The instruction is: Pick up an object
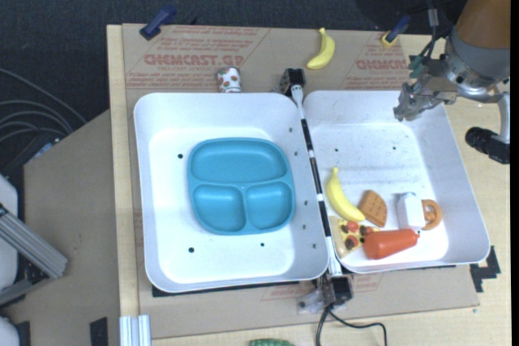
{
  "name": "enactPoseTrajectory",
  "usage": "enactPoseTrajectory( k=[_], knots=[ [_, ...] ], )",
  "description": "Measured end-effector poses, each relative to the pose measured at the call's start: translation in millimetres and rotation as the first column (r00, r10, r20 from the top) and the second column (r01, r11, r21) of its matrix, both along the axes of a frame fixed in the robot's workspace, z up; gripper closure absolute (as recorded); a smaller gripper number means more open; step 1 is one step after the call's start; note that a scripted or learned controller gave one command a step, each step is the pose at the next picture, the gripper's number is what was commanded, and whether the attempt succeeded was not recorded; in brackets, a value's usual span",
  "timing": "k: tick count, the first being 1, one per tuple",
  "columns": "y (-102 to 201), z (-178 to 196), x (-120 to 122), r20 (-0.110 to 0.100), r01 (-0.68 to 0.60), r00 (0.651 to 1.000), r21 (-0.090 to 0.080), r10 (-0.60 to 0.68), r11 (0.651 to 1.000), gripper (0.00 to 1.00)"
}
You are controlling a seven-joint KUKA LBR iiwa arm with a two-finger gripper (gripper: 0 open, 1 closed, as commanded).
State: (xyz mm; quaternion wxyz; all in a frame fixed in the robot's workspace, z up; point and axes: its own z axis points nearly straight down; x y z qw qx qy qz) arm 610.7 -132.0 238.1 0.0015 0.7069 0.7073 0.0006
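Note:
In the right bin (381, 150), toy foods lie along the near edge: a yellow banana (341, 197), a brown waffle-like piece (374, 207), an orange-red carrot (391, 242), a pizza slice (349, 236), a white block (409, 210) and a pretzel (431, 213). My gripper (412, 106) hangs above the bin's far right corner, well away from the foods, with nothing seen in it.
The left bin (158, 174) holds a blue sectioned plate (240, 185). On the bench beyond the bins lie a second banana (322, 51) and a small spotted object (229, 79). Blue clamps (157, 22) sit at the board's far edge.

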Motion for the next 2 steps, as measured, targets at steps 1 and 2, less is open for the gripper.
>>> enactPoseTrajectory(
  k=[1, 2],
  knots=[
    [0.5, -1.2, -0.5, -0.003, 0.0, 1.0, 0.001, 0.0, 1.0, 0.0],
    [22.8, -125.9, 30.8, -0.007, 0.0, 1.0, 0.003, 0.0, 1.0, 0.0]
  ],
)
